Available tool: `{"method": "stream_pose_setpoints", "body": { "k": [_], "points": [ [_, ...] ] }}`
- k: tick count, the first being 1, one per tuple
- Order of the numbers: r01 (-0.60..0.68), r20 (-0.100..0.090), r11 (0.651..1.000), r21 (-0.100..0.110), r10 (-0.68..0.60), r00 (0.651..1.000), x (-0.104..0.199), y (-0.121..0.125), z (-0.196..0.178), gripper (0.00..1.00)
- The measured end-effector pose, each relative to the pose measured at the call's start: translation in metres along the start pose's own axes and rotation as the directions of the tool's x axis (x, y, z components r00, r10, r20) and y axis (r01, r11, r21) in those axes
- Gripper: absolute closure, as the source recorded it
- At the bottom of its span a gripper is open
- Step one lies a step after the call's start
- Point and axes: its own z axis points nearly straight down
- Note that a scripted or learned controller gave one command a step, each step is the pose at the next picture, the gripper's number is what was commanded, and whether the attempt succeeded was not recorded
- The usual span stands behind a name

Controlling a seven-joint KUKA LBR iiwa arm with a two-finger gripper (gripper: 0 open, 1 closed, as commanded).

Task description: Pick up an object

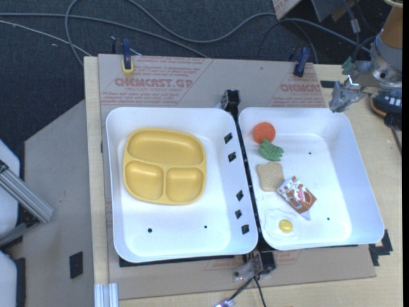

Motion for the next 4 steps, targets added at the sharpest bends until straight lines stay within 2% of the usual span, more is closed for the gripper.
{"method": "stream_pose_setpoints", "body": {
  "k": [1,3,4],
  "points": [
    [0.003,-0.004,1.000,0.009,-0.003,1.000,0.056,-0.020,0.011,1.00],
    [0.003,-0.005,1.000,0.010,-0.003,1.000,0.159,-0.068,0.000,1.00],
    [0.002,-0.004,1.000,0.011,-0.002,1.000,0.210,-0.094,0.017,1.00]
  ]
}}
